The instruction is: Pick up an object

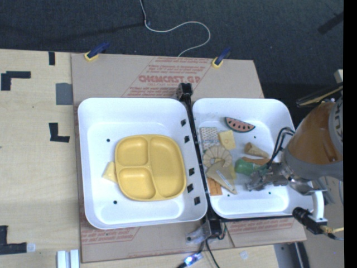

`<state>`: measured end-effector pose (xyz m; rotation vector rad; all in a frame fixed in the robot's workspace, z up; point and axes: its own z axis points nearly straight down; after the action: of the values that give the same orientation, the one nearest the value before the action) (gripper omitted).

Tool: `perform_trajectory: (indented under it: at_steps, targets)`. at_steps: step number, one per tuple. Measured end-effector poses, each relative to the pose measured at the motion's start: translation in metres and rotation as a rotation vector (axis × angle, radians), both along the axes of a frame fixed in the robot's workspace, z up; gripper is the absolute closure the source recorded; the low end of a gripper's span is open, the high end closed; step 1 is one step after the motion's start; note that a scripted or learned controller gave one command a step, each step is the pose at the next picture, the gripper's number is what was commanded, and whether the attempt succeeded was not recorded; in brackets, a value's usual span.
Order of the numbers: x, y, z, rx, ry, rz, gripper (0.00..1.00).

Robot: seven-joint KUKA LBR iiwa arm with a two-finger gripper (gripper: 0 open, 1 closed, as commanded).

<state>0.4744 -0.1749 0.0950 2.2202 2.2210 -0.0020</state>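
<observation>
The gripper (257,181) is reaching into the right bin (279,113) beside a green piece (244,166) (finger opening indiscernible); crowded neighbouring toys are risking a missed grasp.

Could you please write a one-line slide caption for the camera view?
Robot hand lowered among toy food in the right bin, beside a green piece; yellow divided plate in the left bin.

You have open floor along the near wall of the right white bin (245,210), while a cluster of small toy food pieces (223,158) crowds its left half and the yellow three-compartment plastic plate (150,167) fills the left white bin (92,149).
</observation>
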Motion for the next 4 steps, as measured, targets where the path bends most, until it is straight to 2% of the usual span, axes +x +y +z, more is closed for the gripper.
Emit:
perform_trajectory:
  at_steps: [1,3,4]
  targets:
    - [-0.002,0.004,0.062,0.001,-0.003,0.001,1.0]
    - [-0.001,0.006,0.131,0.002,-0.001,0.002,1.0]
    - [0.044,0.029,0.12,0.003,0.0,0.005,1.0]
